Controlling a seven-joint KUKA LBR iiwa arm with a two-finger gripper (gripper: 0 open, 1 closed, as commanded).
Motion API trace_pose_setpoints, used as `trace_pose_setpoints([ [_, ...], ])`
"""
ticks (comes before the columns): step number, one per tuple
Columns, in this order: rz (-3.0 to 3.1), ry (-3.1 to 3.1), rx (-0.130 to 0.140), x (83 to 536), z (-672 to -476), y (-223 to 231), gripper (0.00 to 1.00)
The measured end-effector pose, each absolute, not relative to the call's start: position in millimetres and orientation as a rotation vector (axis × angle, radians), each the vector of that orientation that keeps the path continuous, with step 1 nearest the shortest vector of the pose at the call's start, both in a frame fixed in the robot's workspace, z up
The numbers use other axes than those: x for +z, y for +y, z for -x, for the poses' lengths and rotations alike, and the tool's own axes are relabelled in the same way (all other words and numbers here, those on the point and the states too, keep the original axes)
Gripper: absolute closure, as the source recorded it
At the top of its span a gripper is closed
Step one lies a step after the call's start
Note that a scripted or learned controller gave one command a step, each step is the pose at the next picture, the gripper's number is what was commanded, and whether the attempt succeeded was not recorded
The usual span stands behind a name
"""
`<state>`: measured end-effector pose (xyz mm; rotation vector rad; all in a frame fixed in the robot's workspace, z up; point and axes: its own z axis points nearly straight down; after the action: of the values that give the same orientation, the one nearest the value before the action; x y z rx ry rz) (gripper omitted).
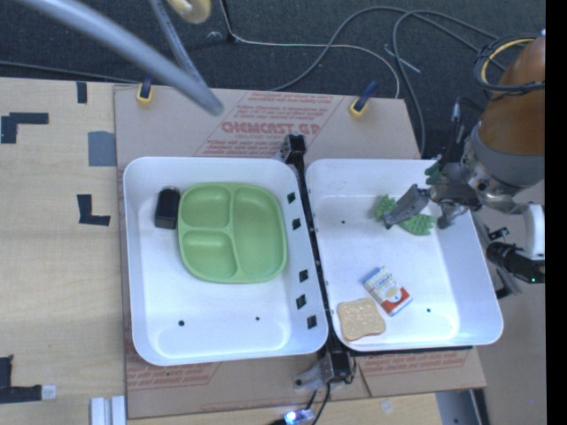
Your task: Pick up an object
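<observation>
Nearest the camera: toast slice (361,319) at the front edge of the right bin (461,326), touching a small blue-and-red carton (387,290) just behind it. Green leafy item (406,218) toward the back of the same bin. Left bin (146,326) holds a green divided plate (233,233), with a black block (166,208) just beside its left rim. Arm (509,122) enters from the right; gripper (423,204) sits low over the leafy item, fingers spread, one dark finger (407,206) lying across the greens; nothing seen pinched between them
</observation>
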<state>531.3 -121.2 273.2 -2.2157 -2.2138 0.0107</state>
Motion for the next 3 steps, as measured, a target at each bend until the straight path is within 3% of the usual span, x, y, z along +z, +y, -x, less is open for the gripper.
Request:
trace_pose_setpoints([
  [1,2.218,-2.223,0.001,278,-533.2,-121,0.00],
  [2,2.218,-2.218,0.008,219,-525.7,-127,0.00],
  [3,2.217,-2.219,0.007,170,-533.5,-126,0.00],
])
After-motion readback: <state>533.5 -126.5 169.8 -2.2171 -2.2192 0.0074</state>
